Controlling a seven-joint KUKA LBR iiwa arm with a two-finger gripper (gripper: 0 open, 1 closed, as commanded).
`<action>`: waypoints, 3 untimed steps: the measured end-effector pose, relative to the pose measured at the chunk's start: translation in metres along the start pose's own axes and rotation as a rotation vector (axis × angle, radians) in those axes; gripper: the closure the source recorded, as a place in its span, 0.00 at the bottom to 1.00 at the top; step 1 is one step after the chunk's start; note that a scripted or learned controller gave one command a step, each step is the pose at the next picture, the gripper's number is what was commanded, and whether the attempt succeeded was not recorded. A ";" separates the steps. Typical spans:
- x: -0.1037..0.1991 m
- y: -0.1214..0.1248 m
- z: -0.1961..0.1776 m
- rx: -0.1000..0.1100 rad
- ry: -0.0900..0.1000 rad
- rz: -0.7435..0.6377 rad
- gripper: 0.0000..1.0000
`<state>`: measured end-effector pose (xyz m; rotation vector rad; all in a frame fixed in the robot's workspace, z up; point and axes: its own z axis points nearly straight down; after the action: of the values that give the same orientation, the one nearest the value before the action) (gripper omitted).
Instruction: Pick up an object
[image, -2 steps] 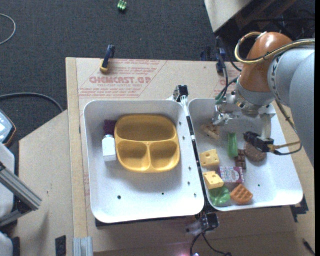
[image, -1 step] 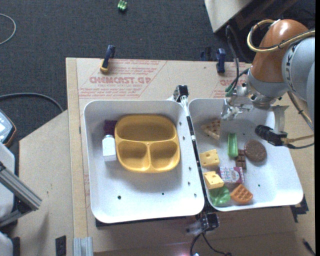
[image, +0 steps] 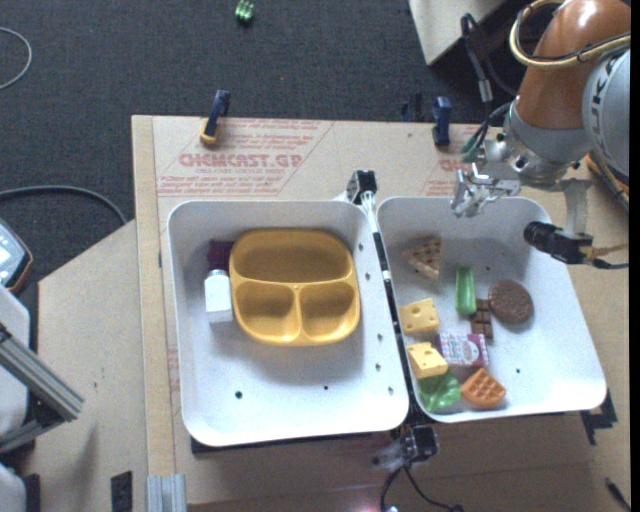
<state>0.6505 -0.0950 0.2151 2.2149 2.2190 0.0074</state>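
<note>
The gripper hangs above the right bin's far rim, fingers slightly apart and holding nothing. The pizza slice lies nearest, with bare floor around it.

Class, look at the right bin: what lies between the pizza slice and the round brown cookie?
In the camera view, the upright green stick-shaped piece lies between the pizza slice and the round brown cookie, with bare white bin floor either side.
</note>
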 end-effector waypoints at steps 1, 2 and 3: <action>0.000 0.001 -0.011 0.003 0.000 0.001 1.00; 0.013 -0.053 -0.021 0.010 0.002 0.003 1.00; 0.031 -0.077 -0.013 0.012 0.003 0.001 1.00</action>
<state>0.5730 -0.0640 0.2279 2.2234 2.2256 -0.0033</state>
